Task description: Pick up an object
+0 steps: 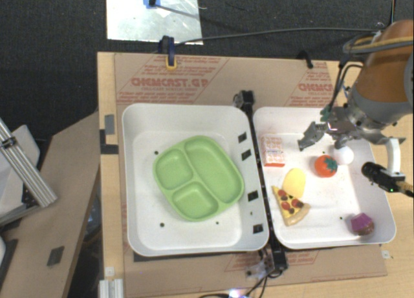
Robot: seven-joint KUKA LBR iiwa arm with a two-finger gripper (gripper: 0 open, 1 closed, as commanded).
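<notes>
The right bin [381,222] holds several small things. A red-and-white packet [272,150] lies near its left wall. An orange tomato-like toy [325,165] sits mid-bin with a small white ball [345,155] touching its right side. A yellow piece [294,181] lies above a pizza slice toy [290,205]. A purple object [362,223] rests at the front right corner. My gripper [325,139] hangs over the back of this bin, just above the tomato toy. It is open, with nothing between its fingers.
A green divided plate [197,177] lies in the left bin [139,161]. A black-clipped wall [253,167] separates the two bins. The arm [385,83] reaches in over the right bin's far right corner.
</notes>
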